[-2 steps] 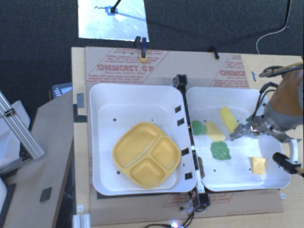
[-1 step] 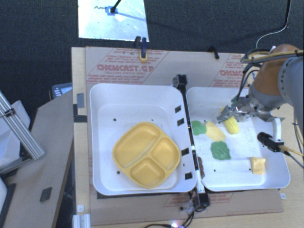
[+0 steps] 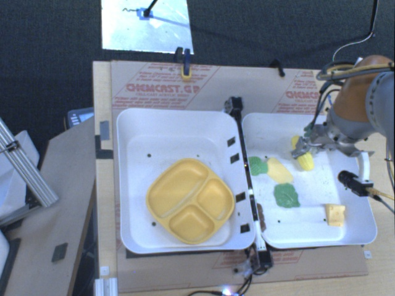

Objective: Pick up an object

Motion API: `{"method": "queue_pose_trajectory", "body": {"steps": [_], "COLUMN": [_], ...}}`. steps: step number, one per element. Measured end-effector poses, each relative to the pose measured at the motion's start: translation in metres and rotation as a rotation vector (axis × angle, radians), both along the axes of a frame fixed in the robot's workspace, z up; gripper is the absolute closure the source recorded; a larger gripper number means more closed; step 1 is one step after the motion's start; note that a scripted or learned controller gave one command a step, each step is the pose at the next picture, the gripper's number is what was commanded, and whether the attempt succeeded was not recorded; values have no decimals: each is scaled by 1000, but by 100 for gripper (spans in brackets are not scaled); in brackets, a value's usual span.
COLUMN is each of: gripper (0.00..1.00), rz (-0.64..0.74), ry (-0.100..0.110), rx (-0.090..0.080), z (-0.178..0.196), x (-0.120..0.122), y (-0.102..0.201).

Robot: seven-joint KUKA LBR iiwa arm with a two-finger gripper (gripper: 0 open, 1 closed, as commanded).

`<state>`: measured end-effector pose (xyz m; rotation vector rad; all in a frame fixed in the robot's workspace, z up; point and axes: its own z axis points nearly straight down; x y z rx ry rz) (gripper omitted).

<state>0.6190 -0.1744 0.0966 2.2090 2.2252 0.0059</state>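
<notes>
Nearest to us, a pale yellow wedge (image 3: 335,214) lies close to the front right corner of the right bin (image 3: 369,232), well apart from the other pieces. In the left bin (image 3: 126,165), a yellow divided plate (image 3: 190,200) with three compartments sits flat on the floor, towards the front and turned at a slant to the walls.

Further back in the right bin, a dark green piece (image 3: 286,195) lies near the middle. Just behind it is a pale yellow piece (image 3: 279,171), with a light green piece (image 3: 257,165) beside it, close to the wall the two bins share.

Behind these, the tool (image 3: 303,153) is down inside the right bin, over its far half. A small bright yellow piece (image 3: 305,162) sits right at its tip. We cannot tell how far open the tool is, nor whether it has hold of that piece or only touches it. The arm (image 3: 361,100), grey with an orange band, reaches in from the right.

Both bins stand side by side on the counter (image 3: 154,86), which carries red lettering behind them. At its far edge we see a blue and yellow clamp (image 3: 184,63).
</notes>
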Motion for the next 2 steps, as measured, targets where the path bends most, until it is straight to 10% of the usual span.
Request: {"method": "queue_pose_trajectory", "body": {"steps": [1, 2], "gripper": [100, 100], "rz": [7, 3], "ry": [-2, 8], "rx": [4, 4], "z": [98, 87], "x": [1, -25], "y": [117, 180]}}
